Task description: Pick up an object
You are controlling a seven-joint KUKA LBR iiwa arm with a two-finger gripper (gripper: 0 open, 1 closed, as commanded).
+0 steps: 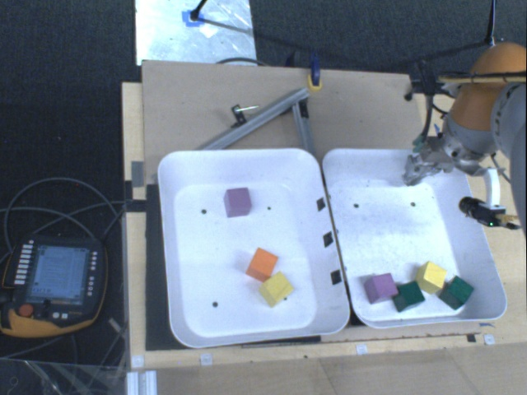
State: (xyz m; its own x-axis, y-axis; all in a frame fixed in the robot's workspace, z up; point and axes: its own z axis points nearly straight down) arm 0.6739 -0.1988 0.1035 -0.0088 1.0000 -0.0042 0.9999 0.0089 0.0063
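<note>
Camera view. The gripper (417, 169) hangs over the far edge of the right bin (412, 220), at the bin's back wall. You cannot tell the state of the jaws: they are small and blurred here, and nothing is seen between them.

No object is assigned, so choose among the cubes. The right bin holds four, clustered at its near edge: a purple cube (380, 286), a dark green cube (408, 296) touching it, a yellow cube (431, 276) and a second green cube (456, 291) near the corner. All lie well apart from the gripper. The left bin (198, 245) holds a purple block (237, 202) standing alone, and an orange cube (262, 263) touching a yellow block (276, 289).

Expect the cubes to be light, rigid and not fragile. Their flat faces probably give firm purchase, though smooth sides may slip under a weak grip. Take hold across two opposite side faces, centred. Prefer the lone purple block: it offers free faces all round. In the right bin, neighbours and the wall likely obstruct finger entry.
</note>
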